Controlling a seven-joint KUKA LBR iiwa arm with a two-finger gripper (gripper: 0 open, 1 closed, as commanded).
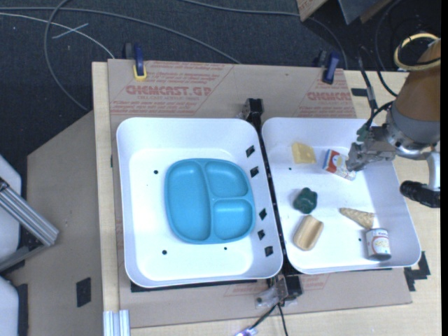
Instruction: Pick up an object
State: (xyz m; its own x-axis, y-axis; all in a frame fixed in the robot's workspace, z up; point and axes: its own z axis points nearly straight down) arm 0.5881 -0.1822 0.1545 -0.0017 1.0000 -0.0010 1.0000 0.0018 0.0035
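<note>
Lowest in frame, a small white-labelled can (379, 243) stands in the right white bin (329, 259). At right-centre the tool (358, 158) hovers over a red-and-white packet (334, 162), grip state unclear; light, crinkly, best pinched across its width.

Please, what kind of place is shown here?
Probably a robotics lab: two white bins clamped to a board, loose cables on the floor, and a robot arm reaching over toy food items.

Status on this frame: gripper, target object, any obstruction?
Gripper low in right white bin, at small red-and-white packet; grasp not confirmed. Yellow wedge beside the packet. Blue divided plate in left bin.
</note>
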